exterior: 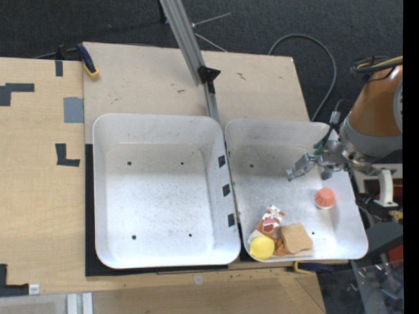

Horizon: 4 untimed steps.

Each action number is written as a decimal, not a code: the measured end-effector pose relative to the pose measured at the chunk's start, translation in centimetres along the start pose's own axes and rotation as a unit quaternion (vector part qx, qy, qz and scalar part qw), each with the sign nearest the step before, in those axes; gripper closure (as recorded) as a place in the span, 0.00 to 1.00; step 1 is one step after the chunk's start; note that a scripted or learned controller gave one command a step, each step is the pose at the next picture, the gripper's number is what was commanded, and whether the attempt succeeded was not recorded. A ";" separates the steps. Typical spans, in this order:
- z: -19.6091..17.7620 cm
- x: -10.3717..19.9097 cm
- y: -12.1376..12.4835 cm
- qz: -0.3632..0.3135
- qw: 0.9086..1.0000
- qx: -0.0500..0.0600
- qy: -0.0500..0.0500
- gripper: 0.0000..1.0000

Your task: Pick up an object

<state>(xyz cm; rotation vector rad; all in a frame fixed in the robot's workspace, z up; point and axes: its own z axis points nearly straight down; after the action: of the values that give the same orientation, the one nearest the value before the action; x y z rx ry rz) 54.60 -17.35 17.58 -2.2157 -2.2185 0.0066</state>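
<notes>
Wooden bench on dark carpet, two white bins: left bin point(157, 188) and right bin point(262, 149) at centre-right. Gripper point(302, 167) hangs in the right bin's upper half; open or clenched, cannot tell. Pink cup point(325, 198) just below-right of it; yellow ball point(262, 247), tan sponge point(296, 238) and orange-white packet point(270, 221) bunched at lower edge. Advice: take the lone cup, centred, straight descent.

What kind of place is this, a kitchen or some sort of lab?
Most likely a robotics lab or test bench, not a kitchen. A robot arm reaches over two shallow white bins set on a plywood bench marked with tape, with loose cables on the dark carpet and a few small toy-like objects for grasp trials.
</notes>
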 end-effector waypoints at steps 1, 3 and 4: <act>6.2 -0.6 -0.3 0.001 1.000 0.000 0.000 0.00; 0.4 0.0 0.2 0.000 1.000 -0.005 -0.001 1.00; -4.0 -0.1 -0.4 0.000 1.000 -0.005 -0.001 1.00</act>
<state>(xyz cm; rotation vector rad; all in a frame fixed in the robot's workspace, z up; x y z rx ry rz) 54.22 -17.44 21.63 -2.2224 -2.2249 -0.0023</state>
